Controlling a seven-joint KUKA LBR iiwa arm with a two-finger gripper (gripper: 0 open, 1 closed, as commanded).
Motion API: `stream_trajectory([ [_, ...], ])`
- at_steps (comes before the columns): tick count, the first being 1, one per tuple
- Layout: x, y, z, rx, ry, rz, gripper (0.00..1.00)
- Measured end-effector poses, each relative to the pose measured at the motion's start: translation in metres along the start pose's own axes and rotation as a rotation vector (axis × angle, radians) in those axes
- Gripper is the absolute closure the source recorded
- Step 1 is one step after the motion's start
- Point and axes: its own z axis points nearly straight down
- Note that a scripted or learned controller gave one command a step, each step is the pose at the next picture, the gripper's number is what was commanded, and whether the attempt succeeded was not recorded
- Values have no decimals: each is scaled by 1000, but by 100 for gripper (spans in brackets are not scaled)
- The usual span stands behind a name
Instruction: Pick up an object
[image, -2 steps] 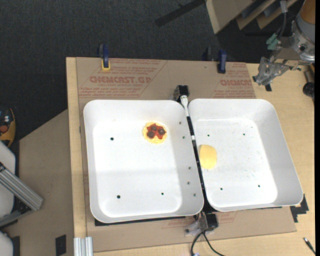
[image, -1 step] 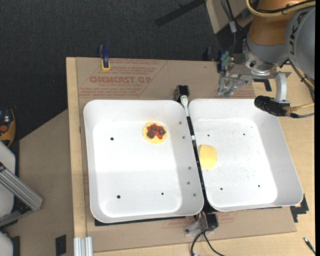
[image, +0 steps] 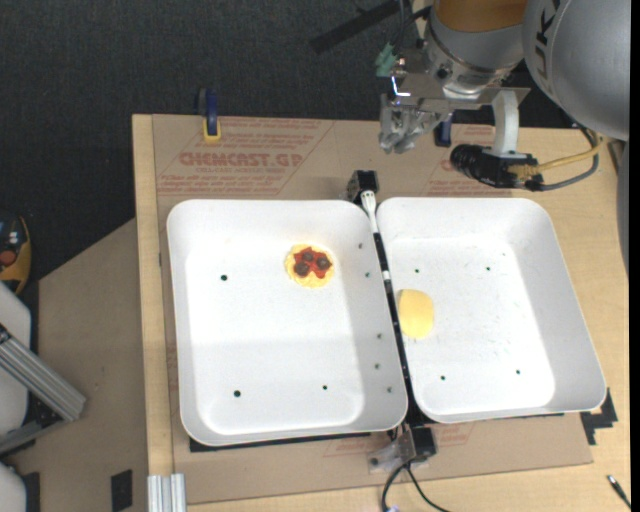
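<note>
- Nearest me, at about six o'clock, the front rims of the two bins nearly meet above a small clip and cable; nothing there looks likely to interfere.
- The right bin (image: 540, 300) holds a pale yellow lump (image: 416, 313), lying close against its left wall, at roughly nine o'clock within that bin. A grasp there could fail, I judge, because one finger would have little room between lump and wall, and might catch the rim.
- The left bin (image: 200, 300) holds a round yellow piece with dark red topping (image: 310, 265), at about one o'clock within that bin, well away from the walls. It looks flat and low, so fingers might slide over it or merely push it along the smooth floor.
- Farthest off, at twelve o'clock beyond both bins, the claw (image: 405, 130) hangs above the bare table (image: 260, 160), carrying nothing that I can see; whether its fingers are spread or pressed together I cannot tell.
- From there it is well apart from both pieces, so a poorly aimed descent could land on the seam between the bins.
</note>
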Motion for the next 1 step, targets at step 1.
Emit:
stream_trajectory([
  [1,42,-2,54,17,-4,8,100],
])
